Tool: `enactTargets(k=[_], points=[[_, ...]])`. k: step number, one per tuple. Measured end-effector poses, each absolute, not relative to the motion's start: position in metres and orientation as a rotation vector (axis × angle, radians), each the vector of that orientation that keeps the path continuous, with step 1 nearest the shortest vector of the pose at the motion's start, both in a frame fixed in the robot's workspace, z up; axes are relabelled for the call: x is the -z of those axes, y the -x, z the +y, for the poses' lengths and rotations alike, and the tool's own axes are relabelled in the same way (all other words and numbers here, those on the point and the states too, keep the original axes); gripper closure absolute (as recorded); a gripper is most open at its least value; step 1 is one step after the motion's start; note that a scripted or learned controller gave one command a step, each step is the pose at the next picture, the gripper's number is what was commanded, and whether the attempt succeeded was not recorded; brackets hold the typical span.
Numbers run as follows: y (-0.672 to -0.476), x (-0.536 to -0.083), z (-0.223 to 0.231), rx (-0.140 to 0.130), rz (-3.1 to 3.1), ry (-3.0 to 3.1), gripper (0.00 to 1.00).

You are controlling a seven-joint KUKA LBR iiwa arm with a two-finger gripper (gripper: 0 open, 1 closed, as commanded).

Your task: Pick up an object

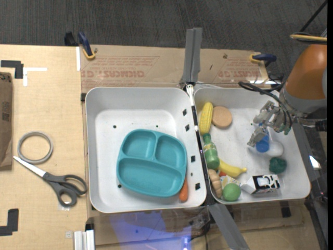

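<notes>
- My pincer (pixel 258 135) hangs in the right bin (pixel 296 184), tips just above a small blue object (pixel 263 145); I cannot tell its opening.
- I judge a straight descent best, straddling it, clear of the green ball (pixel 278 164) nearby.

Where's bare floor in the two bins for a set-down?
Left bin: a bare strip along the back and left walls, around the teal plate. Right bin: an open patch mid-floor, bordered by the corn, cookie, banana and gripper. Crowded: the right bin's left wall and front, and under the gripper.
</notes>
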State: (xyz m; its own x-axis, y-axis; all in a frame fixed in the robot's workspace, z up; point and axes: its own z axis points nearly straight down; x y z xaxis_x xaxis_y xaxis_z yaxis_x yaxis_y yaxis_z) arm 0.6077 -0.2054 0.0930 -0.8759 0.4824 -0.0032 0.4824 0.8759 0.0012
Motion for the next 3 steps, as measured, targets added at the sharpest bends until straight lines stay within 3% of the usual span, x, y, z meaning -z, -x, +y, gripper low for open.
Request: enactTargets(k=[1, 2, 3], points=[[-0.609, -0.104, -0.205, 0.001, 3.035, -0.776, 1.0], [-0.593, -0.263, -0.168, 0.001, 2.966, -1.021, 1.0], [-0.573, -0.114, -0.207, 0.001, 2.922, -1.152, 1.0]])
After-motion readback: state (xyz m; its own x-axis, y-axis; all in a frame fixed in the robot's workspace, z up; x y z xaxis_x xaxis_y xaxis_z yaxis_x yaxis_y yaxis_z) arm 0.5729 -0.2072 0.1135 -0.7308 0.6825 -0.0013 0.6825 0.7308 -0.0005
